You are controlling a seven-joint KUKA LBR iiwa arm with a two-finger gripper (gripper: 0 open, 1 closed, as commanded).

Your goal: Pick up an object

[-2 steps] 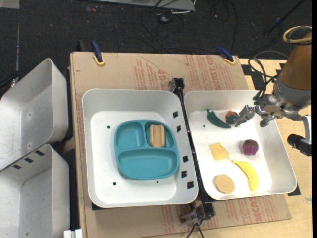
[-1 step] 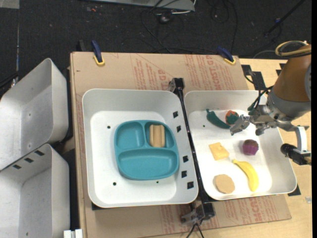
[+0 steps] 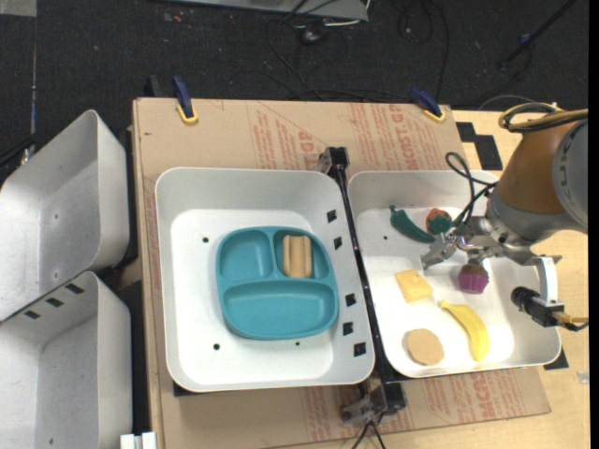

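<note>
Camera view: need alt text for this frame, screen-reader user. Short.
The gripper hangs low in the right bin, beside a purple object, with a yellow block, a banana, a tan round piece and green and red items close by. The left bin holds a teal divided plate with a tan piece in its upper right compartment.

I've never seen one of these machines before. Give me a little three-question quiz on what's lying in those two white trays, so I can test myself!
1. True or false: the banana lies on the teal plate.
2. Which item sits in a small upper compartment of the teal plate?
A. the yellow cheese wedge
B. the tan bread stick
C. the round cookie
3. Fill in: the claw hovers beside a ______-coloured piece of fruit.

Key: 1 false, it lies in the right bin. 2 B. 3 purple.
</note>
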